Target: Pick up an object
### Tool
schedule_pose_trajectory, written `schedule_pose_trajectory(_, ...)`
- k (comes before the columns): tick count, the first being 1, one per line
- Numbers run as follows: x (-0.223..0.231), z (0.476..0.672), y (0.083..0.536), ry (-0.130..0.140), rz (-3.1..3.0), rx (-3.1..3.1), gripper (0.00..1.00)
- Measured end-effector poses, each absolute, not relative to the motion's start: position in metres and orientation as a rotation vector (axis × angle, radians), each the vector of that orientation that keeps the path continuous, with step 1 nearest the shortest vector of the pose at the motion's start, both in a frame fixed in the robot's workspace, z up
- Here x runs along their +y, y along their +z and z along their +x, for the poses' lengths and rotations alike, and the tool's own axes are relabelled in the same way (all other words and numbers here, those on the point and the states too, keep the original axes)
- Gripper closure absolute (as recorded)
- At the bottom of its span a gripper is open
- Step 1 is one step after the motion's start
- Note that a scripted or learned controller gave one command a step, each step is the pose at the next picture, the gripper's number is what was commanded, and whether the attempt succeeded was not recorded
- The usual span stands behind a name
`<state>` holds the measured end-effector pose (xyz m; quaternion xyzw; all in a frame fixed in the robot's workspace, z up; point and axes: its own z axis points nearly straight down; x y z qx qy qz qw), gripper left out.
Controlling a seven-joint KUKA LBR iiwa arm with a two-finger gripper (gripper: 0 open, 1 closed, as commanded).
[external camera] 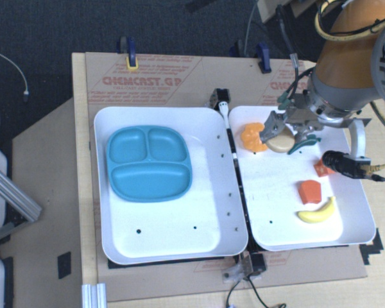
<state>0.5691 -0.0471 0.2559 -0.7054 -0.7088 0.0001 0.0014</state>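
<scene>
You have open floor across the near half of the left bin (pixel 173 230). The blue divided plate (pixel 149 162) takes up its far left part. In the right bin (pixel 276 220), the near left area is bare and gives a clear way in from the near side. Its far left corner is crowded: an orange object (pixel 252 136) and a beige object (pixel 280 144) lie just beside each other, with the gripper (pixel 287 132) over the beige one. Along the right side, a red block (pixel 310 190), a small red piece (pixel 321 169) and a banana (pixel 317 212) sit close together.

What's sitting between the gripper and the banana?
In the camera view, a red block lies between the gripper and the banana, close to the banana.
</scene>
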Motion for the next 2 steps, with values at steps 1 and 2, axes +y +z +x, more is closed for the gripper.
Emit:
schedule_pose_trajectory(1, 0.009, 0.547, 0.246, 0.002, -2.212, -2.224, 1.00)
schedule_pose_trajectory(2, 0.061, 0.542, 0.227, 0.004, -2.213, -2.224, 1.00)
